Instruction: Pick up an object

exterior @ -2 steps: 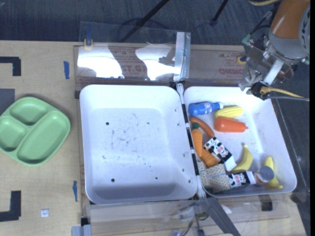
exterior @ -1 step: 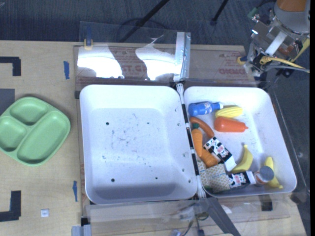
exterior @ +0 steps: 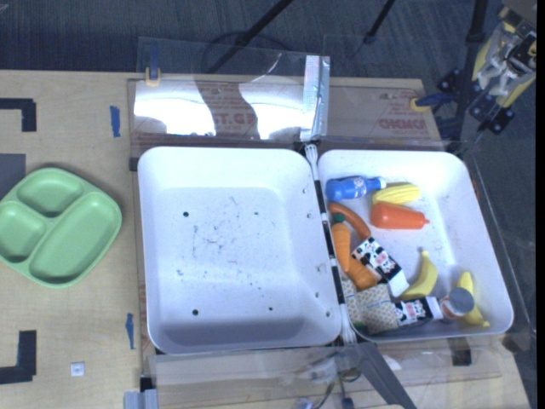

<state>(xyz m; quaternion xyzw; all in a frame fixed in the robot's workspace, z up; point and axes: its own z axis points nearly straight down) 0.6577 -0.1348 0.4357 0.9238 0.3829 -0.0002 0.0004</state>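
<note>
Two shallow white plastic bins sit side by side on the bench. The left bin [exterior: 226, 245] holds nothing but scuff marks; the right bin [exterior: 451, 181] carries all the clutter. In it: a blue plastic bottle [exterior: 353, 187] lying near the back, a yellow toy corn cob [exterior: 396, 195] just beside it, an orange-red toy pepper [exterior: 398, 218] below that, a long orange toy carrot [exterior: 351, 250] against the dividing wall, a black-and-white patterned carton [exterior: 377, 260] touching the carrot, a yellow toy banana [exterior: 423, 277], and a small milk-style box [exterior: 415, 311] near the front edge. A pale green divided plate [exterior: 55, 225] rests on the bench, well left of both bins.

Arm hardware [exterior: 504, 49] hangs at the upper right, off the bins. Cannot tell how its hand is set.

Judgement: the pick has not begun. Next move calls for travelling over the right bin and descending on a well-separated item; the pepper looks least crowded.
</note>
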